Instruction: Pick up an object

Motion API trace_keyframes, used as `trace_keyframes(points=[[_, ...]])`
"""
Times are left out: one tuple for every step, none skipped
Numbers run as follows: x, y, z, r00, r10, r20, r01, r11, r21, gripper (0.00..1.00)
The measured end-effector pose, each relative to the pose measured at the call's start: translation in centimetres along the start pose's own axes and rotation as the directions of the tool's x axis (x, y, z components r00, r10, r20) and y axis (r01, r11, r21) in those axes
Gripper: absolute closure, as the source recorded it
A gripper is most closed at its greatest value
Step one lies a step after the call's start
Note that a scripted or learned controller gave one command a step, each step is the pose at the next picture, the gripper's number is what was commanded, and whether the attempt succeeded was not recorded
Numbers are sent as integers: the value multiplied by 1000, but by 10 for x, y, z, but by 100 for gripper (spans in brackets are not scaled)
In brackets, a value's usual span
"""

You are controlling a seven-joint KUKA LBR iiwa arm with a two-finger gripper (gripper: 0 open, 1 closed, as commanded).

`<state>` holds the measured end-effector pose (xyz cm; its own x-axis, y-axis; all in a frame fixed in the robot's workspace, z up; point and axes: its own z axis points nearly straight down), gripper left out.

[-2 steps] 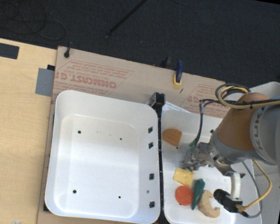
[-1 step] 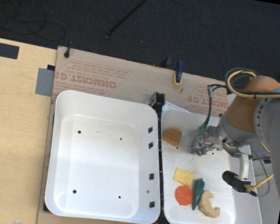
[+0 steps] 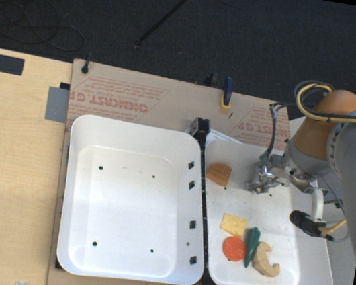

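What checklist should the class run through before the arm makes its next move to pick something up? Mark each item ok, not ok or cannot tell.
1. Things to pick lie in the right bin: brown block, yellow block, red ball, green piece, tan piece. Ok.
2. Gripper is over the right bin. Ok.
3. Gripper is directly above a thing: it sits apart from the brown block, over bare floor. Not ok.
4. Finger opening. Cannot tell.
5. A free-standing target: the brown block stands alone. Ok.
6. Red ball, green piece and tan piece crowd together. Not ok for a clean grasp.
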<state>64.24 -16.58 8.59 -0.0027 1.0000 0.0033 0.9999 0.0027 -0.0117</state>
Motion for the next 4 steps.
trace_keyframes(points=[[-23, 2, -57, 1000, 3, 5, -2, 1000, -14, 100], [-29, 1, -135, 1000, 3, 5, -3, 1000, -17, 100], [-47, 0, -290, 1000, -2, 10, 2, 1000, -27, 100], [-43, -2, -308, 1000, 1, 4, -1, 1000, -13, 100]])
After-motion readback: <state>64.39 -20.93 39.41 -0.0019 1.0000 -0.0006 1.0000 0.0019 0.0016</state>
